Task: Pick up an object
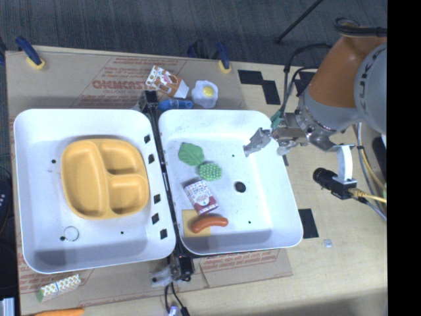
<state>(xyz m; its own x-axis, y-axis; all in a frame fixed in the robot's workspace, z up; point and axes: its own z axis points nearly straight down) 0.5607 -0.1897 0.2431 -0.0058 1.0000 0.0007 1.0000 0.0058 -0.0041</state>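
Note:
The right bin (279,196) holds a flat green leaf-shaped piece (191,153), a bumpy green ball (210,171), a red and white packet (200,196) and a red sausage (208,223) lying on a yellow slab (189,217). My gripper (270,145) hangs over the bin's upper right part, near its right rim. It is open with nothing between its fingers. One grey finger (254,143) points down-left toward the bin floor. The objects lie well to its left and below it.
The left bin (33,196) holds a yellow divided tray (105,176) and a small clear ring (70,233). Behind the bins lie a snack packet (161,79), a blue item (174,104) and a white and yellow egg (206,93). A dark spot (240,187) marks the right bin's floor.

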